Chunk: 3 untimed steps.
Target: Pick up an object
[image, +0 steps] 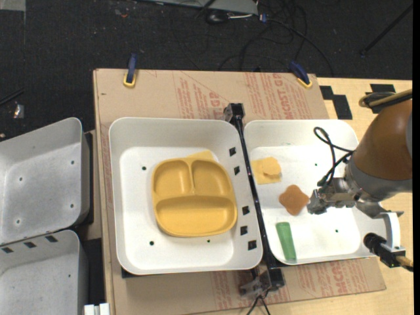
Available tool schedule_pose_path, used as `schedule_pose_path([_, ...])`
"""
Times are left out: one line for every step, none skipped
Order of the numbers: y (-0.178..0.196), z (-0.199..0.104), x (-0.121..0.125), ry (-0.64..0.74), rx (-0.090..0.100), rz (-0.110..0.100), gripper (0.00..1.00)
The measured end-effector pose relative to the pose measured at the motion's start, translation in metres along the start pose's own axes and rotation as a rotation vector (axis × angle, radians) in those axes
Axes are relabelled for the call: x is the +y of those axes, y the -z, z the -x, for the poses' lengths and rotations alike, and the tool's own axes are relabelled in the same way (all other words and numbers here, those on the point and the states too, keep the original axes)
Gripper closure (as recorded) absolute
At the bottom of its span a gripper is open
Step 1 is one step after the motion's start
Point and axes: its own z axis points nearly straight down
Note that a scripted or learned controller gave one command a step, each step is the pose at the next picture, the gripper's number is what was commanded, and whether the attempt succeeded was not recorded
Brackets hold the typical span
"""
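I'm hovering my pincer (319, 201) just beside the brown lump (293, 199) in the right bin (341, 251), toward the bench's right edge. Honestly can't tell its state. I'm thinking it could nudge the lump away instead of straddling it.

Fixed above the bench, looking down at a slant from a middling height. Takes in both white bins side by side: left bin (125, 195), right bin (341, 241), with cardboard (190, 90) beneath and dark floor (59, 31) beyond. Arm (387, 156) enters from the frame's right.
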Motion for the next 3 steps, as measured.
schedule_pose_path([0.054,0.011,0.0,0.003,-0.001,0.002,1.0])
schedule_pose_path([0.101,0.011,0.01,0.006,-0.001,0.0,1.0])
schedule_pose_path([0.089,-0.035,0.022,0.01,0.002,-0.004,1.0])
